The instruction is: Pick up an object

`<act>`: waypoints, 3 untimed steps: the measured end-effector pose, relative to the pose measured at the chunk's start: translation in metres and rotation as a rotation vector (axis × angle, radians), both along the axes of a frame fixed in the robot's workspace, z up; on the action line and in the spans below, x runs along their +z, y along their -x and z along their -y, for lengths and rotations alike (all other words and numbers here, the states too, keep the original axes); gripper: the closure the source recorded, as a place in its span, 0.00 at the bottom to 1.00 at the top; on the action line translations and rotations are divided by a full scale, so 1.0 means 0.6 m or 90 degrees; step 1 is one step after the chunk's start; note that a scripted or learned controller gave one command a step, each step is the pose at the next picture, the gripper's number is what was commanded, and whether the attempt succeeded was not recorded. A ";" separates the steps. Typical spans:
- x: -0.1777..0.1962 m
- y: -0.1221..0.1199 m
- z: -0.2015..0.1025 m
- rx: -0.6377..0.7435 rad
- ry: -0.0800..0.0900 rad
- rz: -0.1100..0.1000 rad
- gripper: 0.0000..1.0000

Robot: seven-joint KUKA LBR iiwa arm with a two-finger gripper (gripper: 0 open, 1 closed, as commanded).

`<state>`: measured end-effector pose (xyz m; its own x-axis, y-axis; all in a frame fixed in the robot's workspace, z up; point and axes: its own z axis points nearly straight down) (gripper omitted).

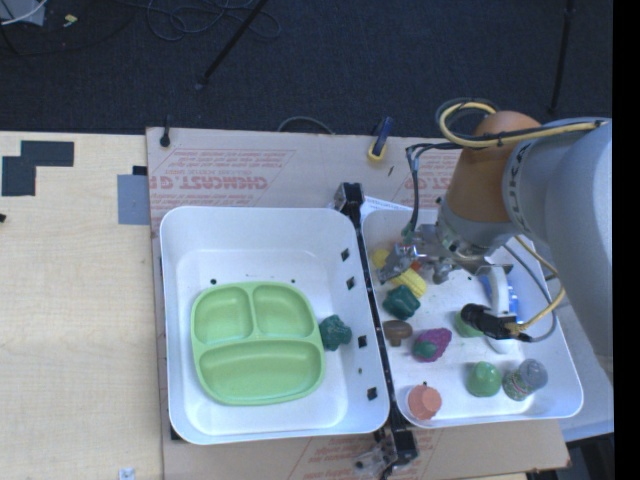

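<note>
Below, the metal end effector [405, 268], grip state unclear, hovers over a dark-green block [402, 302].

floor [300, 48]: dark carpet, cables | bench [70, 318]: pale wood | cardboard sheet [250, 173]: under bins

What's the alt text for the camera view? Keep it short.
A grey arm with an orange band reaches from the right, its gripper low over the right bin, above a dark green object among small toys: a magenta piece, a green ball, an orange cup. The left bin holds a light green divided plate and a dark green toy beside it.
</note>
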<state>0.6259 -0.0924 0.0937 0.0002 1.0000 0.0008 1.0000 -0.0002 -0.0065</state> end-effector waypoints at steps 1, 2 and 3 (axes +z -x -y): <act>0.021 -0.001 0.002 -0.002 0.000 0.001 1.00; 0.099 -0.012 0.013 -0.003 0.001 0.004 1.00; 0.182 0.003 0.013 -0.004 0.001 0.005 1.00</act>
<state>0.6240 -0.1000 0.2029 0.0059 1.0000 0.0000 1.0000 -0.0059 0.0018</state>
